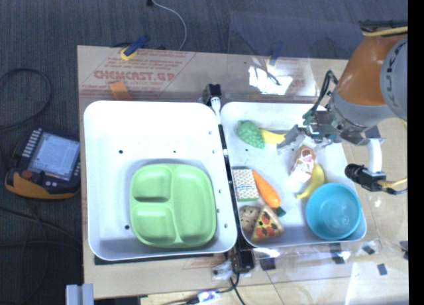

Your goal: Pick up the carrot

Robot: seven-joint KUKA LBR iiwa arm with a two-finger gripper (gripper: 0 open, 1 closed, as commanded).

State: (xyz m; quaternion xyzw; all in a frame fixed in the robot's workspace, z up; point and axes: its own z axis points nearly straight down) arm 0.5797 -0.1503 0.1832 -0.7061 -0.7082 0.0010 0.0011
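A green divided plate is seen in the left bin. In the right bin, the carrot lies near the dividing wall, just beside a small patterned packet, its long axis slanting from upper left to lower right, above a pizza slice. A blue bowl sits in the near right corner. The gripper is poised over the bin's far right part, up and to the right of the carrot; whether its fingers are parted cannot be told.
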